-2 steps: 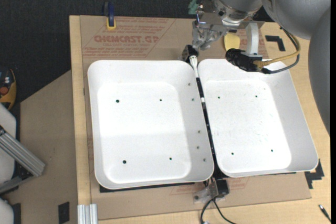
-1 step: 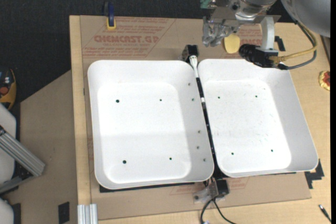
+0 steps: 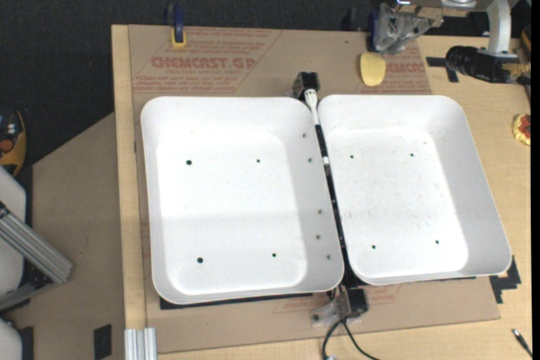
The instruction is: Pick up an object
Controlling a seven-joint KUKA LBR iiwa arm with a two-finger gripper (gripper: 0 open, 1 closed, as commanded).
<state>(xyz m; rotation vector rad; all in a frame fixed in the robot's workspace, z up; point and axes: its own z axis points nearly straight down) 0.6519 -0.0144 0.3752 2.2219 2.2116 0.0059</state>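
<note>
A small pale yellow object (image 3: 372, 68) lies on the brown board just behind the far left corner of the right bin (image 3: 472, 181), outside both bins. My gripper (image 3: 390, 36) hangs at the top right, just above the yellow object and slightly to its right. I see a small gap between the gripper's tip and the object, and nothing is visibly held. The left bin (image 3: 169, 206) sits beside the right one, and both show bare white floors with a few dark dots.
A blue clamp (image 3: 176, 23) holds the board's far left edge. A black clip (image 3: 305, 83) sits at the far end of the seam between the bins, and a connector with a cable (image 3: 348, 303) at the near end. A red and yellow item (image 3: 523, 127) shows at the right edge.
</note>
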